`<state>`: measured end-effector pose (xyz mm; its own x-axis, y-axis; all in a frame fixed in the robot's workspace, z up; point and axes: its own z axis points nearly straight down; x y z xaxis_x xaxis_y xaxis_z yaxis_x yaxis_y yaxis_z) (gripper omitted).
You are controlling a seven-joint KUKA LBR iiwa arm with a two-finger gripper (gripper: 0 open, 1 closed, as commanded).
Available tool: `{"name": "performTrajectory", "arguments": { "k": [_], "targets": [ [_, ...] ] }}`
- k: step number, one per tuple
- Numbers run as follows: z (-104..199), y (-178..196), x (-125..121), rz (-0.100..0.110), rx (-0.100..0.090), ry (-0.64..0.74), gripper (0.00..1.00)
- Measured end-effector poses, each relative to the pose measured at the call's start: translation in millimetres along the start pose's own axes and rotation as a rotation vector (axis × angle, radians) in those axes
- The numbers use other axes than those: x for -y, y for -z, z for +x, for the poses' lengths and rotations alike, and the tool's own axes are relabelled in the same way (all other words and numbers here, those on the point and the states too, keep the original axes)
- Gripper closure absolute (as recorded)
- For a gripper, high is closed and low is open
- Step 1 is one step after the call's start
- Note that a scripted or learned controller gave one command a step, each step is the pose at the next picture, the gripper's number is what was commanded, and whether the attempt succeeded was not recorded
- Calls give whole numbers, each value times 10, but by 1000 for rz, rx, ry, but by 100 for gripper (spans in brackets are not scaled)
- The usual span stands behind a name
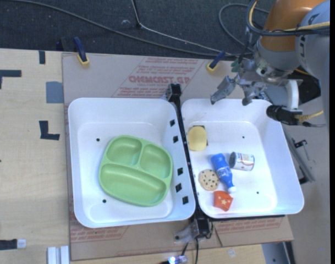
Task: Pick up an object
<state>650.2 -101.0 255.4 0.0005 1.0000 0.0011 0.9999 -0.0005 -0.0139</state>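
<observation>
While the arm (299, 21) is seen entering from the upper right, its pincer (233, 95) is held above the far rim of the right bin (277, 147), clear of every object. Two fingers (218, 96) are seen spread apart, with nothing between them; the second finger is partly lost against the white bin wall, so the exact gap is judged only roughly.

Contents of the right bin are noted as follows. A pale yellow rounded piece (197, 138) is placed near the divider between the bins, toward the far side. A blue bottle (223, 171) is laid on its side at the middle, cap pointing toward the near edge. Just beside its far end, a small white can with a red label (242, 161) is laid on its side, touching or nearly touching the bottle. A round cookie with dark spots (208, 180) is seen just left of the bottle. A small red-orange block (223, 201) is placed near the bottle's cap end, toward the near rim.

A green divided plate (136, 170) is held in the left bin (79, 147), lying flat and centred.

Both bins are set on a cardboard sheet (156, 73) over the counter (24, 147).
</observation>
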Motion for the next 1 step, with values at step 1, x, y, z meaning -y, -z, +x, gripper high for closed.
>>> {"name": "performTrajectory", "arguments": {
  "k": [1],
  "targets": [
    [1, 78, -20, -12, 1, 2, 0]
  ]
}}
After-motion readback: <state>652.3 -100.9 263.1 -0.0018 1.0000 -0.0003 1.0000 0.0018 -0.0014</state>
